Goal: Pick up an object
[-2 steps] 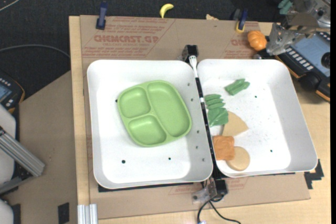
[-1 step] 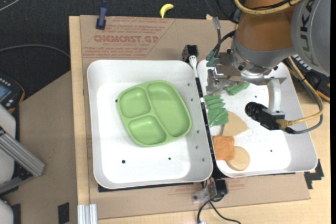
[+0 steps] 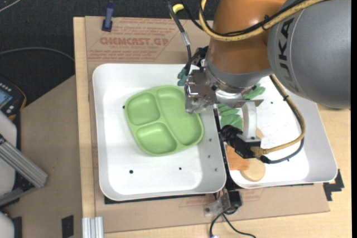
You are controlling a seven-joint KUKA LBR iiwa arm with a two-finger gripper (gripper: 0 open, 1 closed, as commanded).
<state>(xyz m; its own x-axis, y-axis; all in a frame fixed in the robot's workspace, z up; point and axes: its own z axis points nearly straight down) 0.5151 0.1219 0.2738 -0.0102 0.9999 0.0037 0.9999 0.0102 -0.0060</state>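
My gripper [image 3: 195, 98] hangs over the right edge of the green plate [image 3: 162, 120] in the left bin [image 3: 111, 136]. I cannot tell how my hand is set.

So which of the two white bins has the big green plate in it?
The left bin. The green divided plate lies flat in it, while the right bin holds smaller things, like a tan piece near its front.

end effector [image 3: 196, 98] fingers hidden, right bin [image 3: 312, 170] contents perhaps mostly covered
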